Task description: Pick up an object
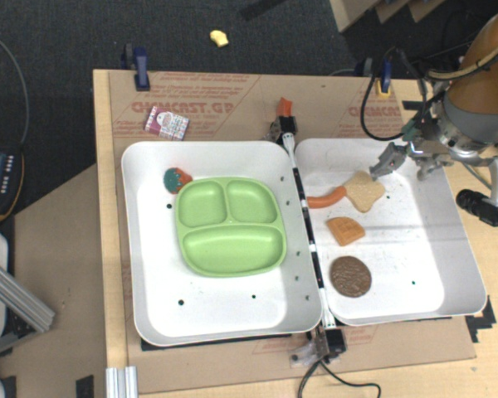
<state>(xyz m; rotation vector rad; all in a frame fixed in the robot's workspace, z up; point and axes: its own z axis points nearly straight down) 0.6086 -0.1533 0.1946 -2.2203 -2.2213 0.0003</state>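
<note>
A small red-and-green thing [178,179], hard to identify, is sitting left of the bread slice [364,192], half hidden behind the green divided plate [230,225]. The tan slice is lying beside an orange sausage [324,197]. My gripper [405,157], fingers spread, is hovering just right of the slice, grasping nothing.

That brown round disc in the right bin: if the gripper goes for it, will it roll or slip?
The brown disc lies flat on the bin floor, so rolling seems unlikely. Its low profile probably gives the fingers little edge to catch. A push would likely just slide it.
</note>
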